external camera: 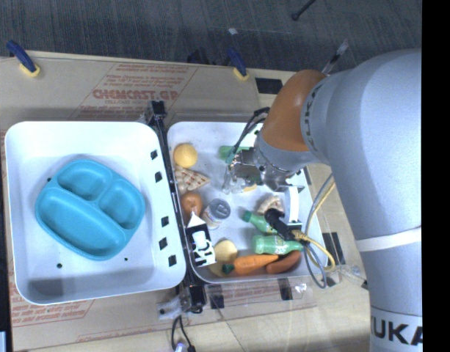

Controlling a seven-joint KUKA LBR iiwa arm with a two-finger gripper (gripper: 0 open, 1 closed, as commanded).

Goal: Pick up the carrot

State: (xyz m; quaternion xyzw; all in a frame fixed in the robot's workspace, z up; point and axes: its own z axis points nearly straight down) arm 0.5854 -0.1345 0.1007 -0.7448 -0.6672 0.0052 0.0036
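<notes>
The carrot [244, 265] is orange and lies flat along the front wall of the right bin [202, 132], its green leafy top [277, 246] pointing right. A reddish-brown sausage-like piece [285, 262] lies just right of it. My gripper [241, 171] hangs below the orange wrist band over the middle of the right bin, well behind the carrot and apart from it. The wrist body hides the fingertips.
The right bin also holds a yellow lemon [184, 154], a waffle-like wedge [192, 177], a brown onion [191, 202], a grey can [219, 210], a green bottle [256, 219] and a pale ball [225, 250]. A blue divided plate [89, 207] lies in the left bin [26, 270].
</notes>
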